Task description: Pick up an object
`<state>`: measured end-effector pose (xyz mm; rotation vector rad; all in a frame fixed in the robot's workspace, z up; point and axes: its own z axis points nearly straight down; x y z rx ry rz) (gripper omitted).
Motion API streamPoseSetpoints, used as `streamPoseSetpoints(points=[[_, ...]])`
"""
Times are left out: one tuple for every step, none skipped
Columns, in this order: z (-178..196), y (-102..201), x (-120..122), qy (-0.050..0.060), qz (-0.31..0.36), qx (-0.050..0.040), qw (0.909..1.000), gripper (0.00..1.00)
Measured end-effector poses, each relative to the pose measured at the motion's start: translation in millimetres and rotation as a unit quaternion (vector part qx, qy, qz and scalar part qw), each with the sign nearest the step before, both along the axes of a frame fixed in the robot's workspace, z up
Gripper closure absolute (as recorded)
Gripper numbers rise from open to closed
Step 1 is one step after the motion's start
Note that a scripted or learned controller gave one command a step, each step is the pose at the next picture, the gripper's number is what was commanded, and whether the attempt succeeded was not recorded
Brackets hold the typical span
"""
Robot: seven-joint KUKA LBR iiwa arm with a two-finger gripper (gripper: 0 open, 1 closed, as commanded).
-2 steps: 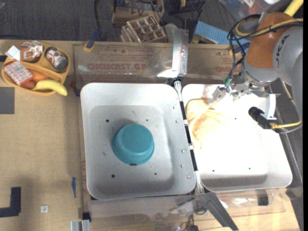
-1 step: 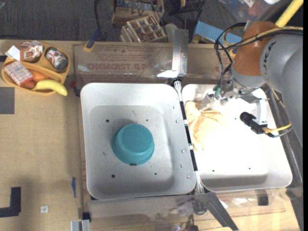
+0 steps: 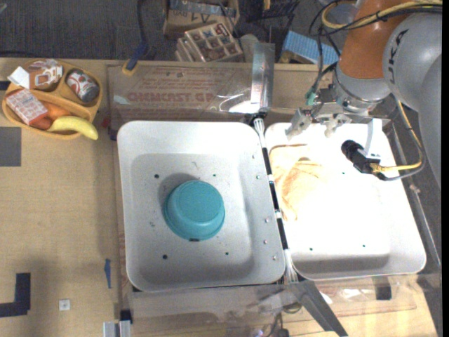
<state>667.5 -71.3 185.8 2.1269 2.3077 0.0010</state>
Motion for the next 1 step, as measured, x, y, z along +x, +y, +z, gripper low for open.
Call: streamPoseSetpoints(points=[[-85.0,-35.1,-17.3,0.001,0.058,0.0006,0.9983,0.00]])
